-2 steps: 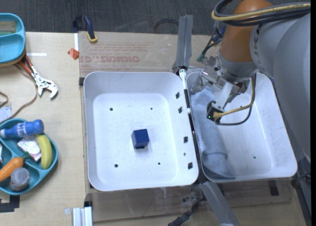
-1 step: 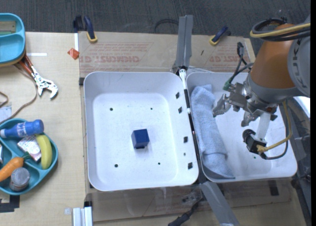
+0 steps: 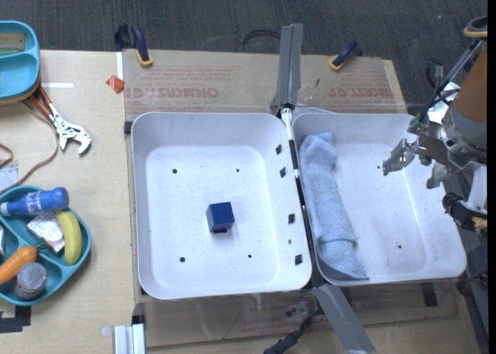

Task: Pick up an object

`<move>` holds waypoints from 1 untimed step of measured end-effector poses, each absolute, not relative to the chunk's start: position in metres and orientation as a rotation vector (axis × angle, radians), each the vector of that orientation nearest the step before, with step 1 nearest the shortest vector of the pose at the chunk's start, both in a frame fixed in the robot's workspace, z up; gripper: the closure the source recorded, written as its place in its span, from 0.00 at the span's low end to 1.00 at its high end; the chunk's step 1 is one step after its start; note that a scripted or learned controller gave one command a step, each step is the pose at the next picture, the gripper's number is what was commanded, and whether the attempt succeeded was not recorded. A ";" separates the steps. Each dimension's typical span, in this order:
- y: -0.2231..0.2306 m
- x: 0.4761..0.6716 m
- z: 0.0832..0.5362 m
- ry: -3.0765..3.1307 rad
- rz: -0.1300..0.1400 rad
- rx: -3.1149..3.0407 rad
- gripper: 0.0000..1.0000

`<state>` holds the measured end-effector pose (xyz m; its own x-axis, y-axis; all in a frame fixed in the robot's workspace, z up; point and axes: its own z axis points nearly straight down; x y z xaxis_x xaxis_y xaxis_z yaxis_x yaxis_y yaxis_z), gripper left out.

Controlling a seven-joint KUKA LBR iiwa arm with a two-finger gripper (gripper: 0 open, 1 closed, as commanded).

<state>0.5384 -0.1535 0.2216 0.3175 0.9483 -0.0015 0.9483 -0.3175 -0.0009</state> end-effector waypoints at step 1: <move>-0.128 0.550 0.312 1.304 -0.005 2.858 0.00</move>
